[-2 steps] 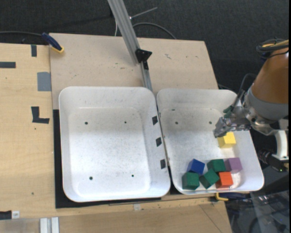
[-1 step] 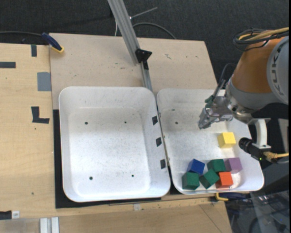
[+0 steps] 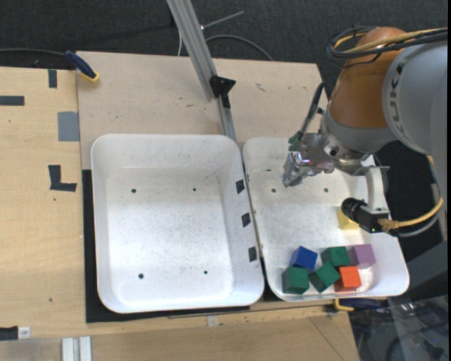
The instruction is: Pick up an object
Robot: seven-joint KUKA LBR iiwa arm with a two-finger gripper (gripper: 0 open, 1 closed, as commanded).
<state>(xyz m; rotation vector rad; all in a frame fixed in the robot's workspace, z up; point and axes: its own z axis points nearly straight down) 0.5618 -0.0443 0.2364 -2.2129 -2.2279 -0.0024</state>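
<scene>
The blue cube (image 3: 304, 257), in the lower right of the frame among other small blocks in the right bin (image 3: 286, 201), looks light, rigid and smooth-sided, best pinched across two flat faces, while the gripper (image 3: 295, 173) hovers above, its state unreadable.

The arm (image 3: 406, 66) is big, round and grey with an orange band (image 3: 361, 89), black cables (image 3: 361, 40) and a small shiny metal hand (image 3: 295, 173)
</scene>
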